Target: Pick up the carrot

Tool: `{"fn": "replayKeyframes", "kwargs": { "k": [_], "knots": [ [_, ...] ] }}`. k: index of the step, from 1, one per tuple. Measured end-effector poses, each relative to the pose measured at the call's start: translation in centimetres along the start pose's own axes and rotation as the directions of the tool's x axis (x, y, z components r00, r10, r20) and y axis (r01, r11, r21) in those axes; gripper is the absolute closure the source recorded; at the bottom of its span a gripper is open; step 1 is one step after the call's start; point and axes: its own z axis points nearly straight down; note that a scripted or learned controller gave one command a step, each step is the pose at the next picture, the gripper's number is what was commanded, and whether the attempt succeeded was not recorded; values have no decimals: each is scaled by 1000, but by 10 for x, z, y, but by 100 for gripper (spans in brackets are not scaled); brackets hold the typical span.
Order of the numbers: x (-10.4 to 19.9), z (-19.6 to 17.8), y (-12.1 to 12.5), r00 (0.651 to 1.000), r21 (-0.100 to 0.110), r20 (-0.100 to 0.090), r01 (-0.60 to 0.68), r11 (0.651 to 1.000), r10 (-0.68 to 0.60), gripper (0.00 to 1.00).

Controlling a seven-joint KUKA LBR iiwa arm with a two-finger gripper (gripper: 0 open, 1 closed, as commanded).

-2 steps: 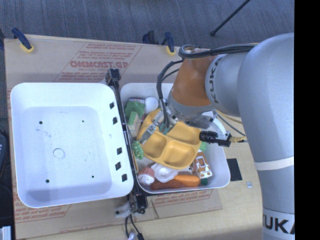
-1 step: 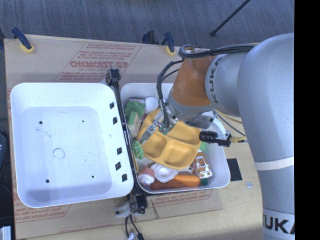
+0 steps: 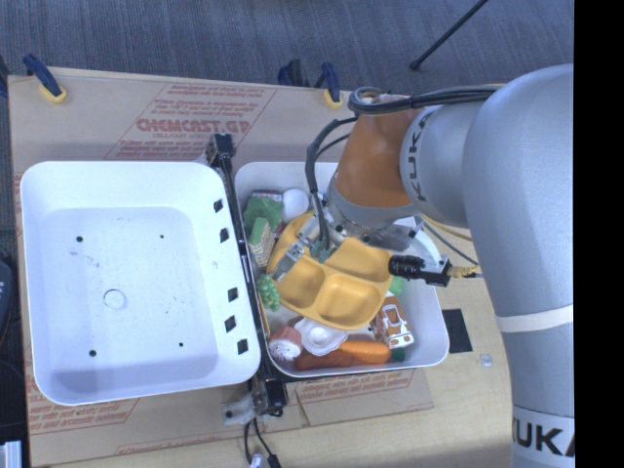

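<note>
**Arm low over the right bin, carrot along the bin's lower edge**

We see the gripper at the centre of the frame, reaching down into the right bin beneath the arm's orange band. Its tip sits at the upper left edge of a yellow divided tray, among the clutter there, and we cannot tell from this angle how the gripper stands or whether anything is in it.

The yellow divided tray lies tilted across the middle of the bin, resting on other items. Just to its upper left we make out a green object and a small white round piece near the bin's top wall. To the tray's lower right sits a small printed box.

The carrot lies lengthwise along the bin's lower wall, below the tray and well apart from the gripper, its orange body pointing roughly left to right. A white rounded item rests just above it, and a reddish-brown rounded item sits at its left end.

The left bin fills the left half of the frame, joined to the right one by a black clamp strip. Both rest on a cardboard sheet printed in red.
</note>
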Motion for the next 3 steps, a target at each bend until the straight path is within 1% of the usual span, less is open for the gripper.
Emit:
{"fn": "replayKeyframes", "kwargs": {
  "k": [3],
  "knots": [
    [0, 0, 0, 1000, 0, 0, 0, 1000, 0, 0]
  ]
}}
